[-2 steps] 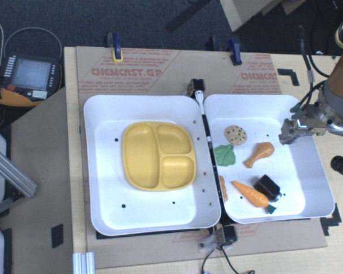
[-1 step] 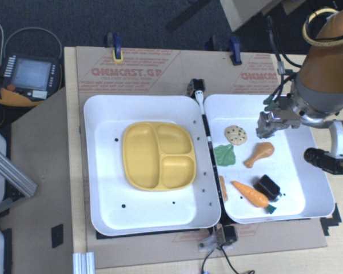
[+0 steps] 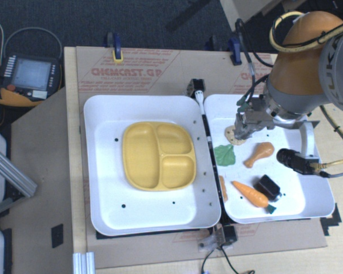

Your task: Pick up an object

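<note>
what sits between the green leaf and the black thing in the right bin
In the camera view, the orange carrot lies between the green leaf and the black object.

A yellow divided plate (image 3: 159,155) is seen in the left bin (image 3: 97,153); carrot (image 3: 250,192), drumstick (image 3: 258,154) and green leaf (image 3: 224,154) (right bin (image 3: 320,201)) lie below the gripper (image 3: 242,129).

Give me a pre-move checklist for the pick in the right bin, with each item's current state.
1. Gripper is above the right bin: ok.
2. A target lies beneath it, the small beige disc: ok.
3. Finger opening: cannot tell.
4. Nothing held between the fingers: cannot tell.
5. Green leaf lies apart from the disc: ok.
6. Drumstick and carrot lie away from the gripper: ok.
</note>
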Controlling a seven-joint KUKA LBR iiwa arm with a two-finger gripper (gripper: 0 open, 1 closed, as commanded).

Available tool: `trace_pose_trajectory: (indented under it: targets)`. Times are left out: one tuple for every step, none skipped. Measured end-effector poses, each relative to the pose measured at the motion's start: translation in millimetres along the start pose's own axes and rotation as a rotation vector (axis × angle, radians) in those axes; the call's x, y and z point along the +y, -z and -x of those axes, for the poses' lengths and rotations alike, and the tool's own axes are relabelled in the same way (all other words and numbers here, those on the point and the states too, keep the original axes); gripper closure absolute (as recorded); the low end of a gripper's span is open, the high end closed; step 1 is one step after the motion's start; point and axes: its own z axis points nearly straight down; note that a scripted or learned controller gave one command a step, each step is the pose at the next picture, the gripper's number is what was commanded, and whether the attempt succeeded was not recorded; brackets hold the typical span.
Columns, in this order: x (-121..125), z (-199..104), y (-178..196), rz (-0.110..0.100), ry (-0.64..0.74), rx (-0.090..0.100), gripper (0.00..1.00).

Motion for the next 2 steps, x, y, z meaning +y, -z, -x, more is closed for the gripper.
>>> trace_pose_trajectory:
  targets:
    - [10.3, -49.5, -15.4, 0.0, 0.0, 0.0, 1.0]
    - [20.3, -110.4, -21.5, 0.006, 0.0, -0.002, 1.0]
